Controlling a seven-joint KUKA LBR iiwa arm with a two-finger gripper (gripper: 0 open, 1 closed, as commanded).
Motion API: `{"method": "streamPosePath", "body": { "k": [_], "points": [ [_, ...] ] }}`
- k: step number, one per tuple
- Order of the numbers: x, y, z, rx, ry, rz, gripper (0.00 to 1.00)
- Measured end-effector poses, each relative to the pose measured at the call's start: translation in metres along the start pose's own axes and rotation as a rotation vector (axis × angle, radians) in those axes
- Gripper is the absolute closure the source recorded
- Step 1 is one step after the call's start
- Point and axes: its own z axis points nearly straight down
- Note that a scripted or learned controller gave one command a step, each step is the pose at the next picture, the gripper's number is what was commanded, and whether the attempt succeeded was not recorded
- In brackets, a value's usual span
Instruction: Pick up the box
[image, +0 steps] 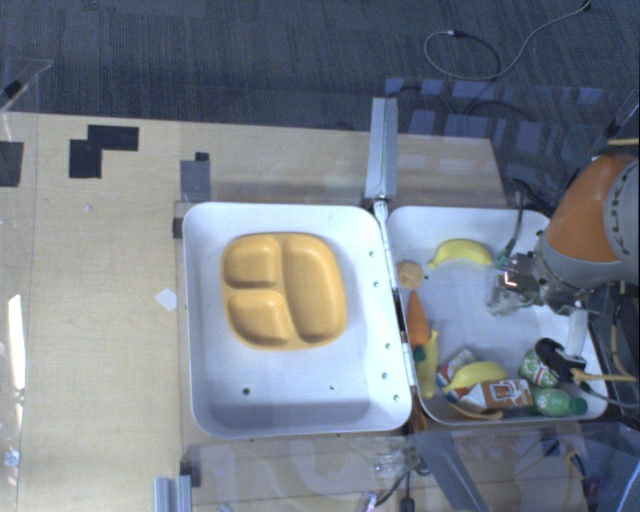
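Note:
The box (503, 394) is a small brown and orange carton with a white patch. It lies flat near the front wall of the right bin (455, 300), among other small items. My gripper (508, 288) hangs over the middle right of that bin, behind the box and well apart from it. Nothing shows in its grasp. The grey arm with its orange band (600, 215) comes in from the right.
A yellow banana-like piece (462, 252) lies at the back of the right bin, and an orange carrot (417, 320) along its left wall. Another yellow piece (476, 375) and green items (556, 403) crowd the box. The left bin (290, 400) holds a yellow divided plate (284, 289).

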Motion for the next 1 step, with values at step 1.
{"method": "streamPosePath", "body": {
  "k": [1],
  "points": [
    [-0.0008, 0.0005, 0.0002, -0.002, -0.002, 0.001, 0.00]
  ]
}}
